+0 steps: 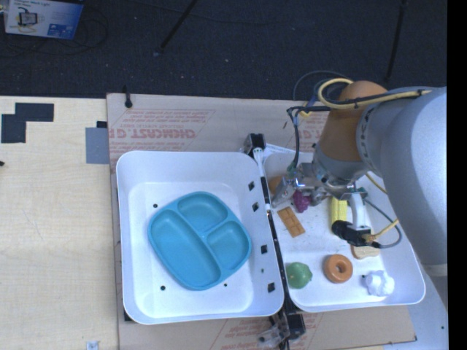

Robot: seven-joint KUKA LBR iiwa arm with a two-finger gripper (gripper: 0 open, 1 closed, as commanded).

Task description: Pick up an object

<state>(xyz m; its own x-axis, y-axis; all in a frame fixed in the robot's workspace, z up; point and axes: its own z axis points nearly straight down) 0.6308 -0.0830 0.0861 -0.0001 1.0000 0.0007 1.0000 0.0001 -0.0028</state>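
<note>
1. Desk (pixel 58 217) is light wood, with two shallow white bins side by side on a cardboard sheet (pixel 190 126).
2. Left bin (pixel 139 173) has a blue divided plate (pixel 198 239) lying flat in the middle of it.
3. Right bin (pixel 412 286) has all the small stuff: a green round thing (pixel 298 273) near the front by the divider, an orange ring (pixel 338 268) just beside it, and a white crumpled lump (pixel 377 284) toward the front right corner.
4. Further back in that bin there's a tan waffle-looking bar (pixel 291 222), a purple piece (pixel 301 198) and a yellow block (pixel 338 211).
5. Arm (pixel 408 159) comes in from the right and hangs over the back of the right bin, orange band (pixel 343 133) showing above the wrist.
6. End effector (pixel 314 189) sits low among the purple piece and the bar. Honestly can't tell if it's apart or together from here, too cluttered.
</note>
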